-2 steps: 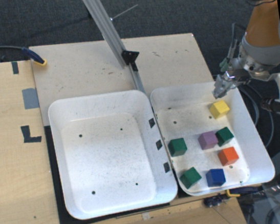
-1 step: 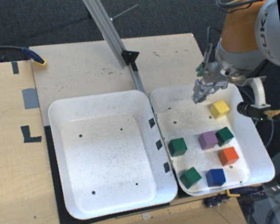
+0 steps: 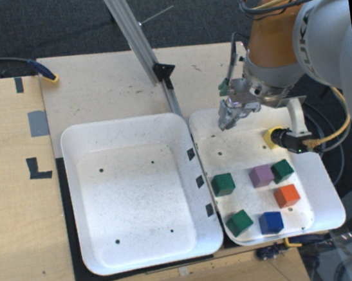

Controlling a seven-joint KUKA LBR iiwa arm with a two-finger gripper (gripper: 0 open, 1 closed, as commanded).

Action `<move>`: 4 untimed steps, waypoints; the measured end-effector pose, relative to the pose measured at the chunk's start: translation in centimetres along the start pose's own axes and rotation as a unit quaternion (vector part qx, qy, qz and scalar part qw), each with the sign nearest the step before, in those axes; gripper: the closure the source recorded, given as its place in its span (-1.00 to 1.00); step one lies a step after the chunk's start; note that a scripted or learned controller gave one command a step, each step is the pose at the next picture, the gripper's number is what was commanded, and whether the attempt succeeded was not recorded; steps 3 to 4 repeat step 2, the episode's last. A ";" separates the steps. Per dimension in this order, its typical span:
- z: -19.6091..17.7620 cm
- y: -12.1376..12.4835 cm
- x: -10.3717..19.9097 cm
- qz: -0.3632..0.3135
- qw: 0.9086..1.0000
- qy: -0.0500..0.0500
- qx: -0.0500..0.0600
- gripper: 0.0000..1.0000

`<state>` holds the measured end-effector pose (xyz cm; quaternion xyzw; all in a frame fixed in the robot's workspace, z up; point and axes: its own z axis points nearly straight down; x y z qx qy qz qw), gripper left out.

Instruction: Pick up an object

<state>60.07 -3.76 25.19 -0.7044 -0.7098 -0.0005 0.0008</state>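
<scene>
Several small cubes lie in the right bin (image 3: 205,142): a green one (image 3: 222,184) at its left, a purple one (image 3: 261,175) touching another green one (image 3: 282,169), an orange one (image 3: 287,195), a blue one (image 3: 271,222) and a third green one (image 3: 239,222) near the front. My gripper (image 3: 228,121) hangs over the bin's far left corner, well behind the cubes. Nothing shows between its fingertips.
The left bin (image 3: 73,151) stands beside the right one, with a slanted metal rail (image 3: 139,38) running down to the gap between them. A wooden bench with grey tape marks (image 3: 37,123) surrounds both bins.
</scene>
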 end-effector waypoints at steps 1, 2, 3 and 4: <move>1.3 -1.0 5.2 0.001 1.000 0.000 0.001 1.00; 2.1 -0.5 11.0 0.000 1.000 0.000 0.001 1.00; 2.1 -0.5 11.0 0.000 1.000 0.000 0.001 1.00; 2.1 -0.5 11.0 0.000 1.000 0.000 0.001 1.00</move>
